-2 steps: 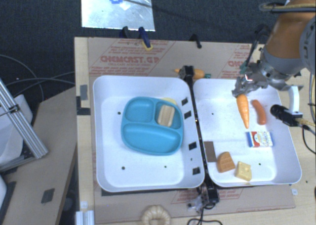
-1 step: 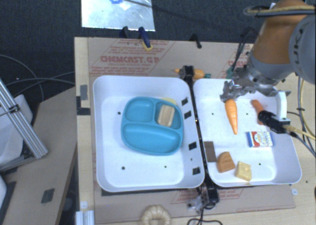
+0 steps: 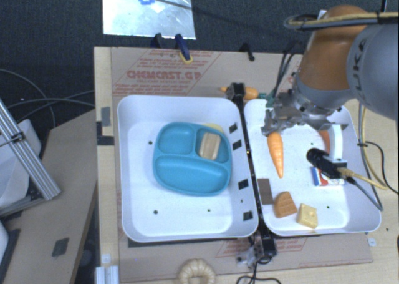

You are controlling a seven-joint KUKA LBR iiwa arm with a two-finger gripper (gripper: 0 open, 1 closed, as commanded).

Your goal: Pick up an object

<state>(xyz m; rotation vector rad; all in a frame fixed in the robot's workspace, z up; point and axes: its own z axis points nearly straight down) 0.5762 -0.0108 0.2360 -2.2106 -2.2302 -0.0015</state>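
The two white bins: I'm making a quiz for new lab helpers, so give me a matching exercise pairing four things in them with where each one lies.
Things:
1. blue plate
2. carrot
3. cracker
4. bread slice

Places:
A. near the front edge of the right bin
B. on the plate, in its upper right compartment
C. middle of the left bin
D. right bin, just below the claw

Pairs: 1-C, 2-D, 3-A, 4-B
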